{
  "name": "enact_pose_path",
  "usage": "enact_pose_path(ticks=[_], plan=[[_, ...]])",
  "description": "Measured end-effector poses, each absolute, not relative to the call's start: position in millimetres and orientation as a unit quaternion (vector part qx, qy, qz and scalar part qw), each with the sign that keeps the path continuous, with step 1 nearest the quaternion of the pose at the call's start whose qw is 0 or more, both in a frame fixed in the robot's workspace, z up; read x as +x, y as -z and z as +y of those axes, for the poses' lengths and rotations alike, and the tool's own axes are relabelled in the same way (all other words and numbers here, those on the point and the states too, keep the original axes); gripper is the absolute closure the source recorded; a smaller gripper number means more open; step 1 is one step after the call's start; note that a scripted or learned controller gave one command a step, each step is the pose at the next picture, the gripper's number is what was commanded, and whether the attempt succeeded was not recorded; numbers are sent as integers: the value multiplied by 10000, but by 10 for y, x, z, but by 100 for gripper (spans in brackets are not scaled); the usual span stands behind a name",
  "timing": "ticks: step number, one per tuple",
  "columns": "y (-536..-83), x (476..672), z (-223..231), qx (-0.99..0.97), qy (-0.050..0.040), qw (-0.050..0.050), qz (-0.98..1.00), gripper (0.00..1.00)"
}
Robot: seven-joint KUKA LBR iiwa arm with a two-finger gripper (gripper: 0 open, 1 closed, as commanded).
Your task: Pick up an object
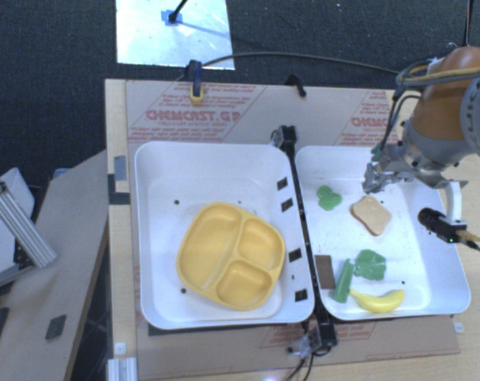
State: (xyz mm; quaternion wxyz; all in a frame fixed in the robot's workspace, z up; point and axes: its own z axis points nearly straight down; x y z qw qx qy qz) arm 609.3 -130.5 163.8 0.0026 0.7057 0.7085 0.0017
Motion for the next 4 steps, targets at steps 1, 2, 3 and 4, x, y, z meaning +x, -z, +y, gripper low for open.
enact_pose_path(ticks=[1,2,3,4], plan=[[-2201,6029,-1376,7065,-18,30,7077,100],[-2789,6116,-1311,7052,-24,35,7090,100],[-2787,5937,-857,7044,-6,4,7098,100],[-2771,5798,-388,7041,-7,1,7101,100]])
